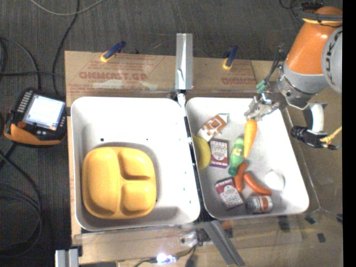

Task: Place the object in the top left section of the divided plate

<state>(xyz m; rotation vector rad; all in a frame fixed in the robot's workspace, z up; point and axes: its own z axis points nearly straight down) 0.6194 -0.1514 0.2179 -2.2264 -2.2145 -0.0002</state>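
A yellow divided plate point(119, 182) lies in the left white bin point(89, 113), toward its near left part. My gripper point(258, 107) hangs over the far right part of the right bin point(292, 149). It sits right at the upper end of an orange carrot point(249, 138), which points toward the bin's near side. From this view I cannot see whether the carrot is in its grasp or merely under it.
The right bin also holds a banana point(203, 152), small cartons point(214, 125) point(218, 152) point(228, 192), a green bottle point(237, 153), an orange sausage point(255, 183), a white lump point(273, 178) and a can point(258, 203). A pendant point(39, 115) lies left of the bench.
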